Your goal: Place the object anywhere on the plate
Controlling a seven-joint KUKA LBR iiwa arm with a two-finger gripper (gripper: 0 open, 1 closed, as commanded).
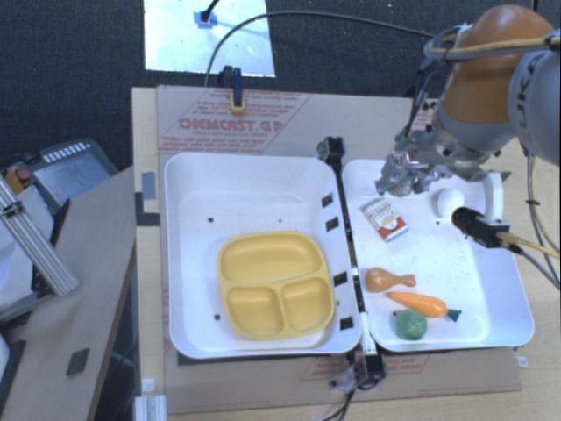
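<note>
**1. Claw.** The claw (404, 177) hangs over the rear left part of the right shallow white bin (501, 281), carried by the grey arm with orange band (491, 68), which is cut off at the right edge. Whether the claw is open or closed cannot be determined, because its tip is a blur of bright metal. Nothing can be seen gripped in it.

**2. Items near the claw.**
- The small white carton with red and orange print (385, 219) lies flat just in front of the claw, apart from it.
- A white rounded item (449, 202) sits to the right of the claw. It is hard to make out against the white floor.
- Further forward lie a tan toy drumstick (389, 279), an orange toy carrot (422, 304) and a green rounded item (410, 324).

**3. Plate.** The yellow three-compartment plastic plate (263, 263) rests in the left shallow white bin (195, 202), well to the front left of the claw. A black divider strip (344, 226) separates the two bins.

**4. Surface and room.**
- Both bins rest on a brown board with red lettering (263, 119), which lies on the pale bench (145, 274).
- Behind the claw, to its left, a yellow and black clamp (235, 93) grips the board's rear edge.
- Beyond the clamp, dark carpet (70, 60) carries a shiny square sheet (206, 24).
- At far left a side table (83, 261), cut off by the frame, bears a grey device (68, 169) and an aluminium bar (35, 244).
</note>
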